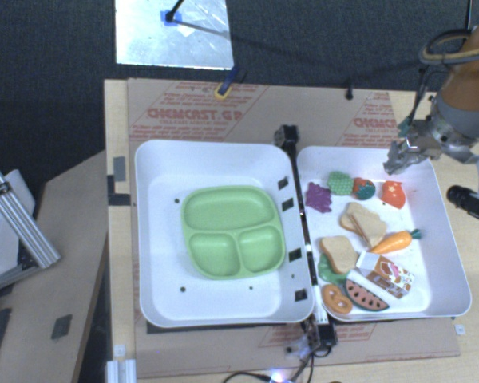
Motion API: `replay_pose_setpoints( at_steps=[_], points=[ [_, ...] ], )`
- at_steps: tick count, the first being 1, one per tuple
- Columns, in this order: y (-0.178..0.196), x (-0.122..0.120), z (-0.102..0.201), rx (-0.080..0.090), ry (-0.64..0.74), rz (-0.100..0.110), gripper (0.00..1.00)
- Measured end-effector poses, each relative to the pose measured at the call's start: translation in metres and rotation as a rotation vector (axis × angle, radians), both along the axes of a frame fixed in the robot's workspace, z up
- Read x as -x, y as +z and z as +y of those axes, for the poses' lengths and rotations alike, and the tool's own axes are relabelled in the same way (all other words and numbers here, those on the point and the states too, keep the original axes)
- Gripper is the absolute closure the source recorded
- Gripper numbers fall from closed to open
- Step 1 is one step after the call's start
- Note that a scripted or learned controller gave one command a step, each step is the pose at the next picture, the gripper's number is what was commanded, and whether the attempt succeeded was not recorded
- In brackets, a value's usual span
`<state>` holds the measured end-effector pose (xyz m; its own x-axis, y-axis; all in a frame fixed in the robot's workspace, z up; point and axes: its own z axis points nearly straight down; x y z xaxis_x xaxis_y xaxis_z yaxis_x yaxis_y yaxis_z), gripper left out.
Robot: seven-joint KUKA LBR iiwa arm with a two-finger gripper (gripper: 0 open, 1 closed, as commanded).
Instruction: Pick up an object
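Carrot [393, 242]: tapered, glossy orange plastic, beside bread slice [365, 223].

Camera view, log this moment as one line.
tool above right bin's far edge, near red toy | nothing seen held | green tray in left bin

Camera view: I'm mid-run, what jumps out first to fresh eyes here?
The green divided plate stands out, lying in the middle of the left bin. Next is the cluster of colourful toy food in the right bin, among it a carrot, bread slices and a watermelon slice. The gripper hangs over that bin's far right corner, above the food.
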<state>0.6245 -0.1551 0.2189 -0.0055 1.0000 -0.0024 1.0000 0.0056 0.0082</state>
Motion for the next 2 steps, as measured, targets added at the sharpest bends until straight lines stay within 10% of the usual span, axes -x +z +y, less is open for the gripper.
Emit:
replay_pose_setpoints(
  at_steps=[2],
  points=[
    [0.002, 0.016, 0.042, -0.004, 0.003, 0.008, 1.00]
  ],
)
